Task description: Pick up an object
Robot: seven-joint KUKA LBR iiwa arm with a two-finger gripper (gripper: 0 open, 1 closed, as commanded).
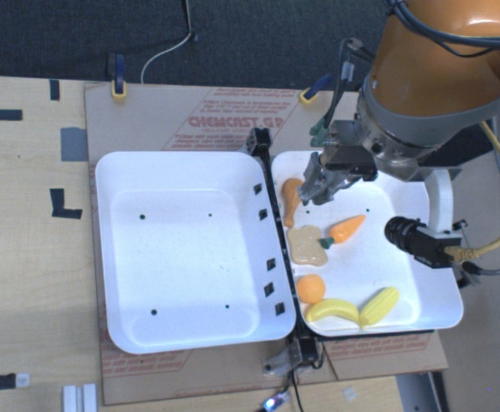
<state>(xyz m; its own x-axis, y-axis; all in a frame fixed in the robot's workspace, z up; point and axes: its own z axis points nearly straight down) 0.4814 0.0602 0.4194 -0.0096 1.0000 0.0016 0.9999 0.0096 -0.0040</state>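
A KUKA arm's gripper (pixel 316 189) hangs low over the right bin (pixel 404 209), just beside a brown bread-like toy (pixel 291 197) that lies against the bin's left wall. Whether anything sits between the dark fingers cannot be told from above, nor whether they stand apart or together.

Below the gripper lies a pale slice of toy bread (pixel 306 245), and just to its lower right a toy carrot (pixel 346 228). Further below, near the bin's front edge, sit a small orange fruit (pixel 310 288), a banana (pixel 332 312) and an ear of corn (pixel 378 305). The left bin (pixel 181 247) lies across the divider from the gripper.

Judged from this position, the brown toy is the likely target. A clean pick would call for centring the fingers across its narrow width, staying clear of the bin wall and the black clips on the divider, then closing before lifting straight up.

The wrist body and orange band cover the bin's far right corner, and the fingertips merge with shadow, so contact with the brown toy is hard to judge. The toy's upper end is partly screened by the gripper.
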